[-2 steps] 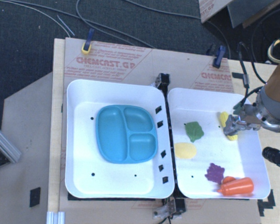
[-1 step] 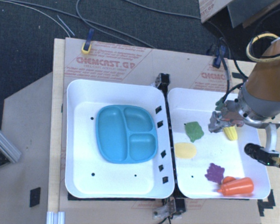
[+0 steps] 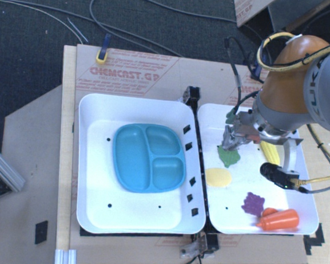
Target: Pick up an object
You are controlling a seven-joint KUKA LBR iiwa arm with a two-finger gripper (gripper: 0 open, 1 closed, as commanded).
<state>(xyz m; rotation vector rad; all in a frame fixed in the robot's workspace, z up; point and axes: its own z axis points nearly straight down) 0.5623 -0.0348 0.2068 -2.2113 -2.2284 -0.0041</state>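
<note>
Your tabletop (image 3: pixel 130 68) carries two shallow white bins side by side.

Left bin (image 3: pixel 88 150): one blue divided tray (image 3: pixel 149 157), three compartments, lying flat near the middle.

Right bin (image 3: pixel 307 213), contents:
- green leafy piece (image 3: pixel 229 157), near the left wall, directly under the pincer;
- yellow oval piece (image 3: pixel 218 177), just below the green one;
- purple piece (image 3: pixel 253 204), toward the near edge;
- orange carrot-shaped piece (image 3: pixel 279 219), lying on its side, touching or just beside the purple one;
- yellow corn-like piece (image 3: pixel 271 153), partly hidden under the arm.

Arm (image 3: pixel 307 83): enters from the right, grey with orange band, above the right bin.

Pincer (image 3: pixel 232 141): pointed down, tips at or touching the green leafy piece. You cannot tell from this view how far the tips are spread, or whether they grip anything.
</note>
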